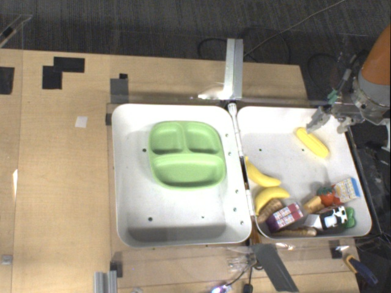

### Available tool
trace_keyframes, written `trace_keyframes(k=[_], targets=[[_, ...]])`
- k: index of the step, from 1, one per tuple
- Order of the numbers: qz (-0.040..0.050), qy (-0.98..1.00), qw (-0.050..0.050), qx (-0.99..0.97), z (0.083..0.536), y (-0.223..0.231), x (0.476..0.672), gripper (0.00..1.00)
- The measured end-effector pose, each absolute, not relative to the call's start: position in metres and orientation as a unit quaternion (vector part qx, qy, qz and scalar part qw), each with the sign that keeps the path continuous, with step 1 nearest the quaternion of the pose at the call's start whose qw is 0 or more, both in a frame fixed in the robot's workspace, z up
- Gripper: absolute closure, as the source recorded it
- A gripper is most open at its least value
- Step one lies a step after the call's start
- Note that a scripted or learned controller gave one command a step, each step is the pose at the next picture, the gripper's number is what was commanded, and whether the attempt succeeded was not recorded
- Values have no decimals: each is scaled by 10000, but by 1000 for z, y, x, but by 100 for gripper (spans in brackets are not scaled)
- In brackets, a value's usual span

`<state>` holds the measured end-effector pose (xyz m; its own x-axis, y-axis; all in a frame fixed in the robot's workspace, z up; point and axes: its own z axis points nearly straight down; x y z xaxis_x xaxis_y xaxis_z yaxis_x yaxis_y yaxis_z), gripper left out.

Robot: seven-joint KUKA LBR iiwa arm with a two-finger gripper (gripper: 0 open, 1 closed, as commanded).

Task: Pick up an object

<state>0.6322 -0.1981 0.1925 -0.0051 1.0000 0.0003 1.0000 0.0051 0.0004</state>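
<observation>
Cartons [317, 215] and bananas [269, 191] crowding right bin's [357, 163] near corner, green tray [186, 153] in left bin [125, 163], yellow corn [312, 142] alone at the far side, gripper [327, 116] spread open, holding nothing, just above it

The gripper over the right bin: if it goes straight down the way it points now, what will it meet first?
Probably the bare white floor of the right bin, just beside the yellow corn-like piece. The gripper hangs near that piece's upper end, but depth is unclear from this one view.
</observation>
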Motion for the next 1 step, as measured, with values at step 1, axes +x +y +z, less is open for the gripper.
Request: trace_keyframes(k=[1], targets=[[11, 7237, 13, 6901, 93, -204, 615, 0]])
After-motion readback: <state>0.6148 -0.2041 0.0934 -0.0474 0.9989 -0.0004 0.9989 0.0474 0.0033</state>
